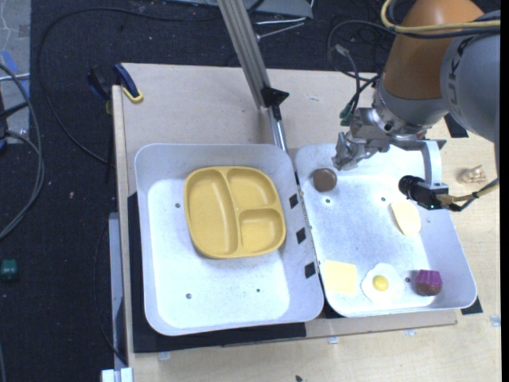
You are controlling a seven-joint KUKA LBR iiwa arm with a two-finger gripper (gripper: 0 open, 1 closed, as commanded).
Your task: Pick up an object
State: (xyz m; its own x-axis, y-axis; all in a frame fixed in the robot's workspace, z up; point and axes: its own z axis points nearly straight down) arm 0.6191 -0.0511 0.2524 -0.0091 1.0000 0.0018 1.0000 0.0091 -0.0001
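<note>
My gripper [347, 159] hangs over the far left part of the right bin [358, 229], just right of a small round brown object [324, 180] that lies on the bin floor. In the same bin lie a pale yellow oval piece [406, 217] at the right, a yellow square slice [340, 277], a fried egg [380, 283] and a purple object [428, 282] along the near edge. The gripper's tip sits close above the bin floor, with nothing visible between its fingers.
The left bin [159, 237] holds a yellow divided plate [235, 211]. A slanted metal pole [250, 50] rises behind the bins. A small tan item [474, 174] lies on the bench to the right.
</note>
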